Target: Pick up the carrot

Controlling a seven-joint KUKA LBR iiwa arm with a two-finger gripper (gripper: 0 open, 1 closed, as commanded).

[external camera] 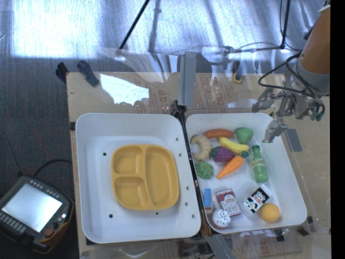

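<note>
The carrot (231,167) is orange with a green tip and lies aslant in the middle of the right bin (285,182), between a purple vegetable (222,154) and a green bottle (260,165). My gripper (274,129) hangs over the bin's far right corner, up and to the right of the carrot and well apart from it. Its fingers look spread, with nothing between them.
Around the carrot lie a yellow banana (233,144), a sausage (219,133), a green pepper (244,135), broccoli (204,169), a croissant (201,146), small cartons (228,201) and an orange (270,212). The left bin (94,139) holds a yellow divided plate (145,176).
</note>
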